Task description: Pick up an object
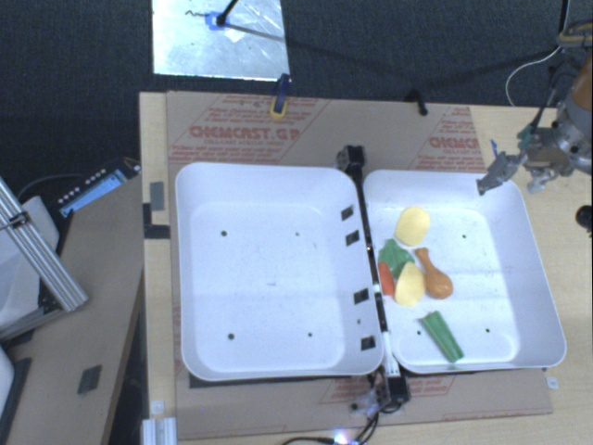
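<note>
The right bin (519, 248) holds a small heap of toy food near its left wall. A yellow round piece (412, 222) lies at the top, an orange drumstick shape (433, 273) to its lower right, and another yellow piece (409, 285) beside a green leafy piece (396, 255) with a red-orange bit (386, 275). A green pod (442, 335) lies apart near the bin's front. My gripper (512, 171) hangs at the bin's far right corner, well away from the food, its fingers spread with nothing between them.
The left bin (269, 267) sits beside the right one, joined by a black hinged divider (363, 248). Both rest on a cardboard sheet (241, 128). A shiny metal plate (220, 24) lies beyond the bench, and cables run at the upper right.
</note>
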Controlling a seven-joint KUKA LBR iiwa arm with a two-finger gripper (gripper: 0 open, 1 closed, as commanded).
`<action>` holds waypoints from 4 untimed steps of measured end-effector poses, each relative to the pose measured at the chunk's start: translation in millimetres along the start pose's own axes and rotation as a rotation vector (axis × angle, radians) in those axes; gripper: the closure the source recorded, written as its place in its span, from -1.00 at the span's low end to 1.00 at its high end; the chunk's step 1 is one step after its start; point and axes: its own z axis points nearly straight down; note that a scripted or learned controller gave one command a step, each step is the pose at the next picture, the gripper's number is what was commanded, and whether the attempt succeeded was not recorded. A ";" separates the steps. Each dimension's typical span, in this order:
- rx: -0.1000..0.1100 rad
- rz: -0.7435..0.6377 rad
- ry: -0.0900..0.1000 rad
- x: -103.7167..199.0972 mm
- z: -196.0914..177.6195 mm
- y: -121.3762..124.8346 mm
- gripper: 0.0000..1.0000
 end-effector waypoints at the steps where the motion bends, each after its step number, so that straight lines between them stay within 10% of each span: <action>1: 0.003 -0.005 0.002 54.6 0.0 -35.6 -1.00; 2: 0.009 -0.004 0.004 91.0 75.0 -69.1 -1.00; 3: 0.005 -0.004 0.002 110.7 164.2 -25.7 -1.00; 4: -0.002 -0.001 0.000 108.5 148.2 -24.7 1.00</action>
